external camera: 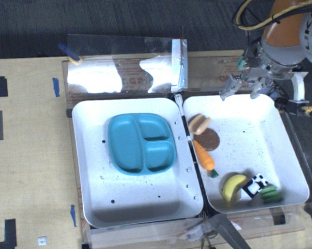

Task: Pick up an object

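objects: a cluster of toy food pieces lies in the right bin (pixel 283 140), none of them between the gripper's fingers.
gripper (pixel 243 88): metal, two thin fingers spread apart with nothing held, hovering at the far rim of the right bin, well apart from the toys.
arm (pixel 287 29): grey wrist housing under a glossy orange band; the upper part is cut off by the top edge, and yellow-black cables (pixel 254 10) loop beside it.
bun (pixel 199 124): rounded tan piece, smooth, near the bin's left wall.
brown disc (pixel 208 139): flat, round, matte, touching the bun; what it depicts is hard to tell.
carrot (pixel 205 157): orange tapered shape with a small green tip, just below the disc.
banana (pixel 232 186): yellow, curved, glossy, near the front wall.
black-and-white piece (pixel 254 186): small, blocky, patterned; too small to identify, just beside the banana.
green piece (pixel 270 194): ridged, elongated, touching the black-and-white piece.
right bin: shallow white plastic with rounded corners and dark specks.
left bin (pixel 90 167): same white plastic, speckled.
blue tray (pixel 142 142): smooth plastic, rounded, divided into three compartments, in the left bin.
clear sheet (pixel 121 68): shiny, reflective panel behind the left bin; glare hides what lies under it.
bench (pixel 27 171): pale wood grain with black tape marks.
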### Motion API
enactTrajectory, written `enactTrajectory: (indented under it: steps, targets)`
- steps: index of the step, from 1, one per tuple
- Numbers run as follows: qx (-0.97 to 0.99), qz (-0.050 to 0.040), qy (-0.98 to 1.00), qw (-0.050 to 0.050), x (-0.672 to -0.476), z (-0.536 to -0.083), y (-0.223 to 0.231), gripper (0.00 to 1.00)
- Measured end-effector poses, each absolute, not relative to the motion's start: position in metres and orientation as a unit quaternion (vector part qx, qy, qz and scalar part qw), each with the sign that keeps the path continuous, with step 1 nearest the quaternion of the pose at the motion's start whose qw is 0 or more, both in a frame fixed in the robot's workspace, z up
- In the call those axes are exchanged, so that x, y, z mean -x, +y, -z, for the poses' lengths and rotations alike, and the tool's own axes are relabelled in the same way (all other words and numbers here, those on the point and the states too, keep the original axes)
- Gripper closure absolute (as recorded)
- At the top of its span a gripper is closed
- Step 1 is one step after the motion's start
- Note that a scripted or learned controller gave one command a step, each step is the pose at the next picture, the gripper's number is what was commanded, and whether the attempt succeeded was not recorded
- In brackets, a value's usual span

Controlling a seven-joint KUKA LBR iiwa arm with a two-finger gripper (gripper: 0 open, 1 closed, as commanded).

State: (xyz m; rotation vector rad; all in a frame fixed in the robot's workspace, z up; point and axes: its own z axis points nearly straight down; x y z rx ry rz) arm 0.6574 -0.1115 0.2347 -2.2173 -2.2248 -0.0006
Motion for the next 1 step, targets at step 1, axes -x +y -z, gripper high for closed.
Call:
enactTrajectory:
  steps: [1]
  targets:
    - [0.584, -0.0009, -0.812, 0.002, -0.6309, -0.1290, -0.0919, 0.00]
